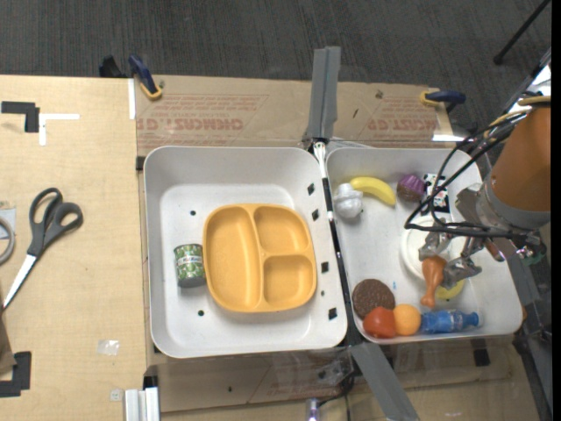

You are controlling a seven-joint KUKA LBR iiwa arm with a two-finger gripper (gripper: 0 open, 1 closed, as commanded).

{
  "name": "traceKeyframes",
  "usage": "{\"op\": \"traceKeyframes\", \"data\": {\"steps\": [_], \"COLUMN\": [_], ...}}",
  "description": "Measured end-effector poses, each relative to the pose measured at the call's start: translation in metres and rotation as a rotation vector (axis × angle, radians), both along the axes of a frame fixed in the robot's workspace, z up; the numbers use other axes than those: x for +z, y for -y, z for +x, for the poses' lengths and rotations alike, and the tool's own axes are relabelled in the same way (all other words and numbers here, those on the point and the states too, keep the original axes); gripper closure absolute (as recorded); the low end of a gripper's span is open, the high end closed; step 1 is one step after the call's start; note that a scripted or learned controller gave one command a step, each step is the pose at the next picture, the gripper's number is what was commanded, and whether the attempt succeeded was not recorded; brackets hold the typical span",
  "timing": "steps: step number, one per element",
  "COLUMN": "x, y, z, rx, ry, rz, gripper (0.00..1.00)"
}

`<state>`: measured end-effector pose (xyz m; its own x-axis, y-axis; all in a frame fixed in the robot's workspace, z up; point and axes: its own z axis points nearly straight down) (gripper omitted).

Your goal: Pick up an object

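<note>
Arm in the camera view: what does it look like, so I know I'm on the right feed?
Grey arm with a broad orange band above the wrist. Black cables loop along it. At its tip sits a small metallic grey hand.

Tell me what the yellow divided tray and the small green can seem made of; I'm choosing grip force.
Divided tray: probably moulded plastic, uniform yellow with a soft sheen and rounded compartment walls. Green can: looks like metal under a printed label, though its top is too small to confirm.
</note>
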<state>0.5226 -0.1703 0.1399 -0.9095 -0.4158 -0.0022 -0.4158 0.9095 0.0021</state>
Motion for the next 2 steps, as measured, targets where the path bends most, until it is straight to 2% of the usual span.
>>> {"op": "traceKeyframes", "data": {"steps": [1,2], "x": [-0.046,0.052], "y": [-0.039,-0.090], "z": [-0.033,-0.027], "rx": [0.173,0.139], "ry": [0.014,0.003], "rz": [-0.003,-0.001], "gripper": [1.00,1.00]}}
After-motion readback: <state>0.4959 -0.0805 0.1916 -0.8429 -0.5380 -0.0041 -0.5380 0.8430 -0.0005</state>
